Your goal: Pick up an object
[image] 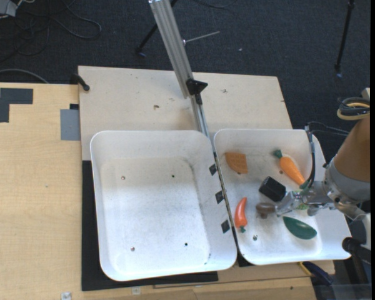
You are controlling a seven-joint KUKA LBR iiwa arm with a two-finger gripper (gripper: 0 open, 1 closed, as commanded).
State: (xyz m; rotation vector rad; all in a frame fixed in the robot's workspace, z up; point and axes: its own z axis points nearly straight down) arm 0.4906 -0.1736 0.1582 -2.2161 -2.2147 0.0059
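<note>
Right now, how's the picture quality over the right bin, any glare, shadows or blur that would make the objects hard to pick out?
In the camera view the light is even and soft: no glare on the right bin, only faint shadows beside the carrot, black block and red pepper. The whole frame is slightly soft, and the gripper is a blurry tangle of metal, so its shape is hard to read.

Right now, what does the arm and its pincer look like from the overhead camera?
The arm enters from the right: an orange-brown rounded section above a grey wrist. The pincer is slim grey metal with dark parts. A thin cable curves up from the wrist.
</note>
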